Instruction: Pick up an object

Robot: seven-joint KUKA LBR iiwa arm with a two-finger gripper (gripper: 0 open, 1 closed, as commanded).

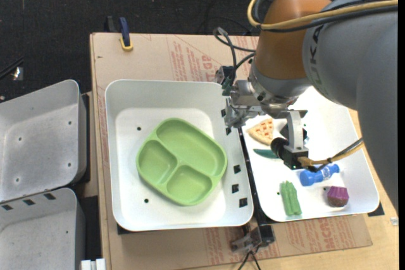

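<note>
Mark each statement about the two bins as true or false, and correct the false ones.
1. The green plate lies in the bin on the view's left. True.
2. The plate has three compartments. True.
3. The pizza slice lies on the plate. False: it lies in the bin on the view's right, at the end nearer the arm.
4. The blue bottle stands upright. False: it lies on its side in the right-hand bin.
5. The purple toy shares a bin with the bottle. True.
6. The green stalk lies on the cardboard outside the bins. False: it lies in the right-hand bin.
</note>
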